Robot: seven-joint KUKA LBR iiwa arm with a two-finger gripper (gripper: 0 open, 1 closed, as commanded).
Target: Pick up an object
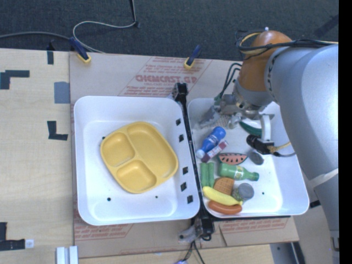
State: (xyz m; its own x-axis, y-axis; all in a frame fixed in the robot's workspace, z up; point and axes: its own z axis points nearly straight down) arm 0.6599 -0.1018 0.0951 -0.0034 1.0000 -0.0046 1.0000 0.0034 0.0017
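- The arm [297, 87] is reaching in from the right of the frame, its orange band [258, 65] sitting at upper right.
- The hand [223, 113] is hanging over the upper left part of the right bin [286, 194]; whether it is gripping anything cannot be told.
- A blue bottle [212, 142] is lying tilted just below the hand, near the bin's left wall.
- Lower in that bin, toys are crowding together: a watermelon slice [232, 159], a green bottle [237, 172], a green block [207, 175], a banana [219, 196] and a hot dog [224, 207].
- All of these are lying well below the hand.
- A yellow tray [139, 156] is resting in the left bin [93, 202].
- Both bins are sitting on cardboard [143, 78] on the tabletop [27, 147].
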